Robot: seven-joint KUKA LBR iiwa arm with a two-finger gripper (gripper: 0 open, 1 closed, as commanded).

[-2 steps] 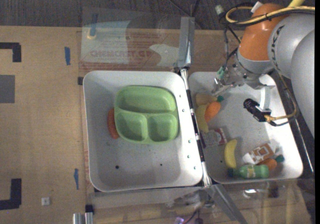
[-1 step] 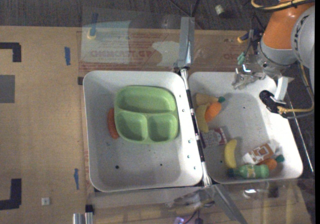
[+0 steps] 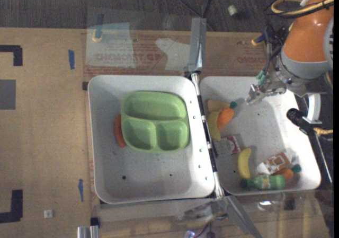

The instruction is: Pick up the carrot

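Observation:
An orange carrot point(image 3: 225, 117) with a green top lies in the right bin point(image 3: 275, 104), near its left wall and against some yellow pieces point(image 3: 213, 123). My gripper point(image 3: 256, 94) hangs over the back of the right bin, up and to the right of the carrot and apart from it. Nothing shows in it. The grey arm with its orange band point(image 3: 307, 27) reaches in from the upper right.
The right bin also holds a banana point(image 3: 243, 162), a green bottle point(image 3: 263, 182), a small carton point(image 3: 275, 164), a red-and-white packet point(image 3: 228, 144) and a small orange piece point(image 3: 287, 174). In the left bin point(image 3: 106, 173) sit a green divided plate point(image 3: 155, 121) and an orange item point(image 3: 119, 131).

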